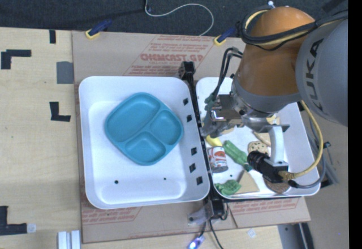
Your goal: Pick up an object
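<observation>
Cardboard covers the desk under two white bins: the left bin holds a blue plate. Toys, green, red and tan, clutter the right bin beneath the arm; whether the gripper is parted or closed, I cannot tell.

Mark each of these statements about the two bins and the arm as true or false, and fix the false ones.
1. A blue divided plate lies in the left bin. True.
2. The arm is over the left bin. False: it is over the right bin, near its left side.
3. A small can lies in the right bin. True.
4. The plate has five compartments. False: three compartments are visible.
5. The green objects lie in the right bin. True.
</observation>
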`<control>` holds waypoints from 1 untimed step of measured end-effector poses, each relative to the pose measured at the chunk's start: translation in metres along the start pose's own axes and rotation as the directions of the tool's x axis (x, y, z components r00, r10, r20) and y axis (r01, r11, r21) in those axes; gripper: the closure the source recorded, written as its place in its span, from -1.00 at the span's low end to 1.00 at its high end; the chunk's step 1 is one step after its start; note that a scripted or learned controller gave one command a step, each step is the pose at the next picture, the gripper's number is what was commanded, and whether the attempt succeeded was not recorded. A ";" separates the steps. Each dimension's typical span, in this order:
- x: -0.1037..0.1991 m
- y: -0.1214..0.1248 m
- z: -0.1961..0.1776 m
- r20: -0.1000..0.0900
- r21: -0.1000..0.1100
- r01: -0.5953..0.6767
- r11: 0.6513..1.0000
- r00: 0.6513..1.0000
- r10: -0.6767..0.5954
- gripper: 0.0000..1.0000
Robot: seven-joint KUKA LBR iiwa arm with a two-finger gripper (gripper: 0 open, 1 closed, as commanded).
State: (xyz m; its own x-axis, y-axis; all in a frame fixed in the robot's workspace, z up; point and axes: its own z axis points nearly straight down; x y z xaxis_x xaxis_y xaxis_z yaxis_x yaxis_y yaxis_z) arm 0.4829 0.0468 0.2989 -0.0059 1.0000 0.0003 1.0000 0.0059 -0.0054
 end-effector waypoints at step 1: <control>0.040 0.001 -0.126 -0.003 -0.018 0.002 1.000 1.000 -0.002 1.00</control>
